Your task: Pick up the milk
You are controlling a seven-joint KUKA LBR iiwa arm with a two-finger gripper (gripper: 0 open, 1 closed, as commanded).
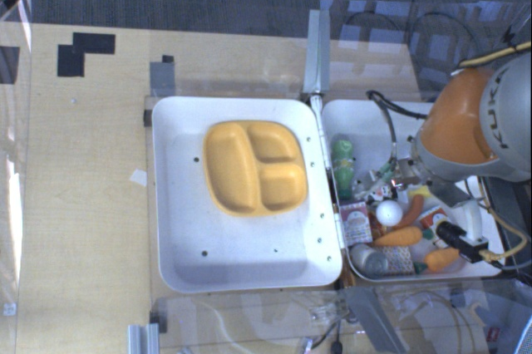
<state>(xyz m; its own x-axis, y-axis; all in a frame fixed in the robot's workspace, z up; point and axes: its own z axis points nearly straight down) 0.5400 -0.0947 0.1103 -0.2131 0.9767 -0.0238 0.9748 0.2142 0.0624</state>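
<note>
Your arm [465, 124] hangs over the right bin [366, 115], wrist low in the clutter — can't tell the gripper's state, it's hidden. Milk looks like the small carton [356, 222] against the bin's left wall, wedged beside the white ball [387, 213] and carrot [397, 238]. Yellow tray [253, 167] sits alone in the left bin [179, 203] — likely the drop spot.
</note>
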